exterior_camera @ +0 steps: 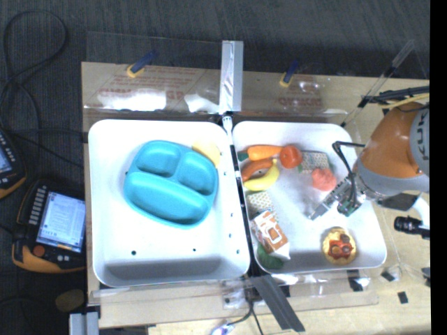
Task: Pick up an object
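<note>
While the blue plate [171, 181] lies slantwise in the left bin [105, 257], the right bin [374, 253] holds a carrot [263, 152] lying left-right, a banana [260, 178], a snack packet [269, 234]. Arm [394, 152] enters from right, gripper [323, 208] angled down-left over bare floor; finger state: cannot tell.

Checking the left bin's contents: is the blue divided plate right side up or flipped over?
Flipped over: the blue divided plate shows bulging compartment undersides, not hollows, in the left bin.
</note>
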